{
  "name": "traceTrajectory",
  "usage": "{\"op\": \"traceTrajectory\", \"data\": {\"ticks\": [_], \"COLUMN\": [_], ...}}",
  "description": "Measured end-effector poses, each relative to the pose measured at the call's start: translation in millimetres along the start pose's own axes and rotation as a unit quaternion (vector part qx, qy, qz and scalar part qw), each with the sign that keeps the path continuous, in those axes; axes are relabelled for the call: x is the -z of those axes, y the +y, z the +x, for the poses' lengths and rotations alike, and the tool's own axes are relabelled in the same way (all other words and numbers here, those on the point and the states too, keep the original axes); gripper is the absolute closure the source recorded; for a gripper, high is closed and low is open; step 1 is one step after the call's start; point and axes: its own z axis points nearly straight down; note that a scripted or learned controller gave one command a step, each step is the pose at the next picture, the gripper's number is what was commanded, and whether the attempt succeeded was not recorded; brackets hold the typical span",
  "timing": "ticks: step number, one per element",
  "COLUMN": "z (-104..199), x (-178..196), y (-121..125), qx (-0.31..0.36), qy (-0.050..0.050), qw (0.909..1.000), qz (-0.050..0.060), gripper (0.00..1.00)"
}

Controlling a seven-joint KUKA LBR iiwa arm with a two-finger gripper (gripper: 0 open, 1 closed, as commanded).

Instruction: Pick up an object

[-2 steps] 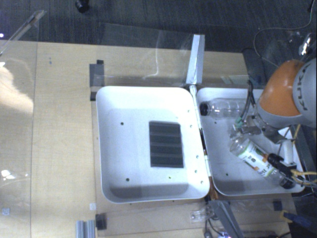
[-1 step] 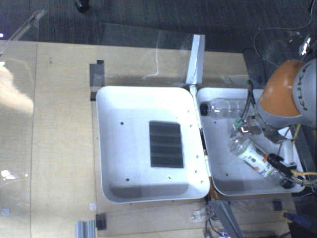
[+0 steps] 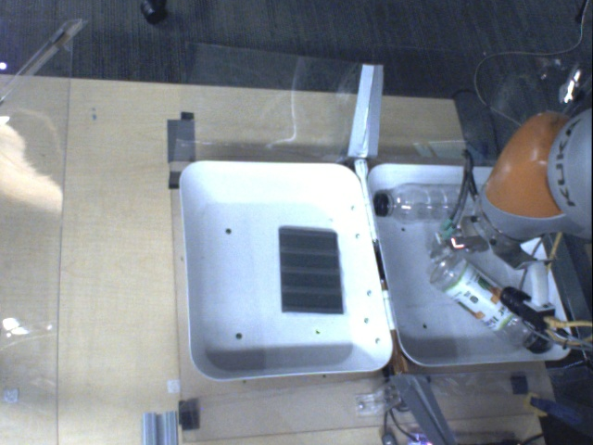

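Clear plastic bottles lay in the right white bin [image 3: 408, 336]: one with a black cap [image 3: 417, 201] near the back wall, another with a green-white label [image 3: 473, 290] under the gripper [image 3: 459, 242]. Whether the gripper gripped anything could not be told.

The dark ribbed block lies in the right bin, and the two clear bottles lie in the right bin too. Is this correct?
Not quite. In the camera view the dark ribbed block lies in the left bin. The two clear bottles do lie in the right bin.

Two white bins [image 3: 204, 248] [image 3: 408, 336]; two clear plastic bottles [image 3: 422, 200] [image 3: 468, 286]; one black ridged block [image 3: 310, 269].
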Motion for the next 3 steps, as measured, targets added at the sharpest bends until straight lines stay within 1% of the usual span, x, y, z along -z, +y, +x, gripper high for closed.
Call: {"op": "traceTrajectory", "data": {"ticks": [3], "z": [0.0], "x": [0.0], "y": [0.0], "qx": [0.0], "qy": [0.0], "qw": [1.0], "qz": [0.0], "gripper": [0.0]}}
